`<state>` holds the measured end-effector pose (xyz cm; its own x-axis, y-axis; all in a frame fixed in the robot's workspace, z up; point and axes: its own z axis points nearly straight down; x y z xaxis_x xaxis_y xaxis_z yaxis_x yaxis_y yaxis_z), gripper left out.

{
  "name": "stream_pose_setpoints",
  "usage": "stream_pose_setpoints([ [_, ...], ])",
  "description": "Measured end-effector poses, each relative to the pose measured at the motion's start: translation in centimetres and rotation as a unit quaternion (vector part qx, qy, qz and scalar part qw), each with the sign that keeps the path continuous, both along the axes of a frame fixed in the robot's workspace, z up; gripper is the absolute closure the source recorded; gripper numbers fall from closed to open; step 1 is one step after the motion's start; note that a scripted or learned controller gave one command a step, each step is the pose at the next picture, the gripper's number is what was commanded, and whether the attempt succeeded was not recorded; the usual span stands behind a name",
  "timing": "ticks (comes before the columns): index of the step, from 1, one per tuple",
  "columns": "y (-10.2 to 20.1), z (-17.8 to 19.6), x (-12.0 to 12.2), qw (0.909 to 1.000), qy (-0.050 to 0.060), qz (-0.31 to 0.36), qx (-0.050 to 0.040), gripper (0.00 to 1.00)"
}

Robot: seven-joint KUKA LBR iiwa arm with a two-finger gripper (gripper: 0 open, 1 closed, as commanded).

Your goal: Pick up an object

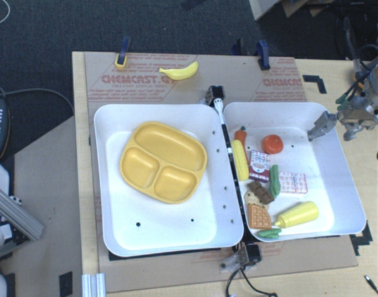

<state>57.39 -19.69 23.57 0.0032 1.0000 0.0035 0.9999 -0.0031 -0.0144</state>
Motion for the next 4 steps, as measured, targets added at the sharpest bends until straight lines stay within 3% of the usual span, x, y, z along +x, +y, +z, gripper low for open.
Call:
stream_pose_setpoints([
  [1,0.0,0.8,0.3,1.0000,-0.007,0.002,-0.0016,0.00],
  [3,1.1,-11.7,0.2,1.0000,-0.004,0.002,-0.0006,0.00],
  [4,1.2,-15.4,0.1,1.0000,-0.004,0.002,-0.0006,0.00],
])
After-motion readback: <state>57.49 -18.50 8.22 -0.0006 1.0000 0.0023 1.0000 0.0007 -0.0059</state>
